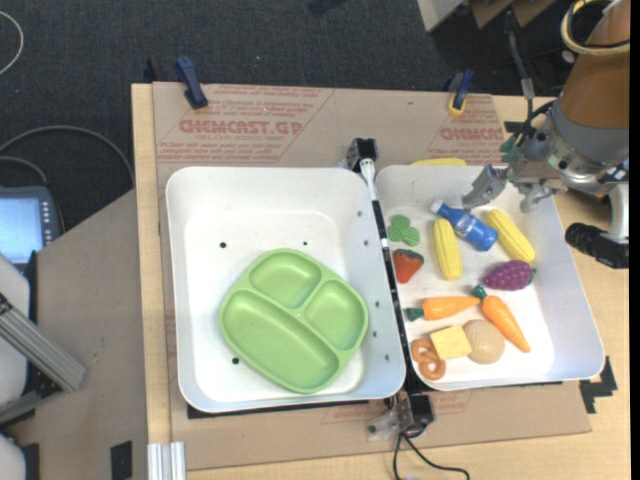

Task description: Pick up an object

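White plastic, left bin (190, 268): it sits nearest the front on my far side and carries a green divided plate (292, 317) with three compartments, lying flat toward the front half.
Right bin (580, 318): also white, touching the left one along the middle seam, with all the toy food in it.
Front row: a pretzel (427, 357) by the front left corner, a yellow cheese block (450, 342) just beside it, and a beige potato (486, 343) touching the cheese.
Carrots: one (447, 308) lies crosswise behind the cheese; a second (503, 322) slants from beside the grapes toward the front right.
Middle row: a strawberry (407, 264) near the seam, purple grapes (509, 275) further right.
Corn: one cob (447, 247) lies lengthwise near the middle, another (510, 233) slants behind the grapes.
Green leafy piece (404, 231): behind the strawberry, close to the seam.
Blue bottle (467, 226): lying tilted between the two cobs, its cap end toward the rear left.
My gripper (508, 191): over the rear of the right bin, just behind the blue bottle and the slanted cob; fingers spread apart, nothing between them.
Yellow piece (438, 163): at the bin's rear rim, too hidden to name.
Bench (240, 128): brown board under both bins, blue clamps (190, 81) at its rear edge.
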You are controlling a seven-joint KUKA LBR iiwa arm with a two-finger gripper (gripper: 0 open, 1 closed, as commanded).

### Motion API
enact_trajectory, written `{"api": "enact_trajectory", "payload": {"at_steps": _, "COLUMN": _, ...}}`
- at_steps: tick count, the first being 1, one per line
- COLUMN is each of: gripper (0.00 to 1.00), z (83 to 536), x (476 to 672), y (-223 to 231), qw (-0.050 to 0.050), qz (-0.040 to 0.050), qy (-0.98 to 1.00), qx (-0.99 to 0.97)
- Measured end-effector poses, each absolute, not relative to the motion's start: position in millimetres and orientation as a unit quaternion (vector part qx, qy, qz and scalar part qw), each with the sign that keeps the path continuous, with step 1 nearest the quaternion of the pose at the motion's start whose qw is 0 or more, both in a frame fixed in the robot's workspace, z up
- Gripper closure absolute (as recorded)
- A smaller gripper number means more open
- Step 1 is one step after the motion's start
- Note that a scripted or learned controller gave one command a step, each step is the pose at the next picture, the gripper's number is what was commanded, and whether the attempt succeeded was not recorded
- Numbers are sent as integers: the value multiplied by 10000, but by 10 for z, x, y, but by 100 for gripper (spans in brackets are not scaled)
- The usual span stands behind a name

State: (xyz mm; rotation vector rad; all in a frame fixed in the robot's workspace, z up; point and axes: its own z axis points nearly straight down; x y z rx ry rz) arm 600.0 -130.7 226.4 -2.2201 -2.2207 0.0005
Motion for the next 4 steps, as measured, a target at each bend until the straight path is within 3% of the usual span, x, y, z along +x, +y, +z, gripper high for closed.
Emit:
{"api": "enact_trajectory", "payload": {"at_steps": 1, "gripper": 0, "z": 770, "x": 6224, "y": -1721, "qw": 22, "qz": 17, "qy": -7065, "qx": -7077}}
{"api": "enact_trajectory", "payload": {"at_steps": 2, "gripper": 100, "z": 950, "x": 6231, "y": -1713, "qw": 6, "qz": 14, "qy": -7072, "qx": -7070}}
{"api": "enact_trajectory", "payload": {"at_steps": 3, "gripper": 100, "z": 1958, "x": 5931, "y": -1194, "qw": -36, "qz": -34, "qy": -7088, "qx": -7054}}
{"api": "enact_trajectory", "payload": {"at_steps": 4, "gripper": 100, "z": 2107, "x": 5327, "y": -739, "qw": 28, "qz": 5, "qy": -7082, "qx": -7060}}
